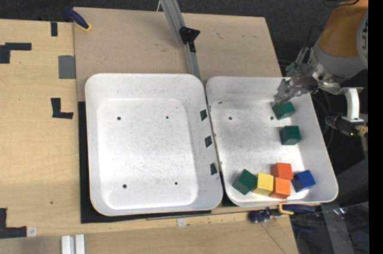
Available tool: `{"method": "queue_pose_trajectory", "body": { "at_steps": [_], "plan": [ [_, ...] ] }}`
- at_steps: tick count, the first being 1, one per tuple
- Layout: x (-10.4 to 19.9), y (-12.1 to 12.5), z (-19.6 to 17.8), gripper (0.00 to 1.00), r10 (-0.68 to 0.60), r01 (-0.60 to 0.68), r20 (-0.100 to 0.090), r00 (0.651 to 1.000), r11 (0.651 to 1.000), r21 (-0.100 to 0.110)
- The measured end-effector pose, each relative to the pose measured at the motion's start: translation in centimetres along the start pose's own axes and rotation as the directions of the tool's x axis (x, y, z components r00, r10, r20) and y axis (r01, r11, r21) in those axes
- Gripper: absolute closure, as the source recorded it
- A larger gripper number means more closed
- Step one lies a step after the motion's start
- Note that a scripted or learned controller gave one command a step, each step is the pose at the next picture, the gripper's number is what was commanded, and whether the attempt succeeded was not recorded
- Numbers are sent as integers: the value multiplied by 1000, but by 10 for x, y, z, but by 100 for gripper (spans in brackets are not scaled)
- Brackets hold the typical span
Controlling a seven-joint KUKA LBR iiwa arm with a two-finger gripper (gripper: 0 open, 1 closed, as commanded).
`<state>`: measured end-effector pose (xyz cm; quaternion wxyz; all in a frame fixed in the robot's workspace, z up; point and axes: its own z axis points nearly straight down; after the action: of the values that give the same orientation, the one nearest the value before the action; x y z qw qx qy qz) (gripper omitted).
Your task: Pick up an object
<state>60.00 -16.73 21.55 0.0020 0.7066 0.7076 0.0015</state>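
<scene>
The tool (286, 94) hangs over the right bin (239, 97) with its tips at a green block (283, 109) near the bin's far right side, though whether it grips the block cannot be told.

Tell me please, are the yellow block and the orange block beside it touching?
Touching. The camera view shows the yellow block pressed against the orange block with no white bin floor between them.
</scene>
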Motion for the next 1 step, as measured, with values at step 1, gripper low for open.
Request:
{"method": "queue_pose_trajectory", "body": {
  "at_steps": [1],
  "plan": [
    [1, 1, -17, 100, 0, 0, -1, 1000, 1000, 3]
  ]
}}
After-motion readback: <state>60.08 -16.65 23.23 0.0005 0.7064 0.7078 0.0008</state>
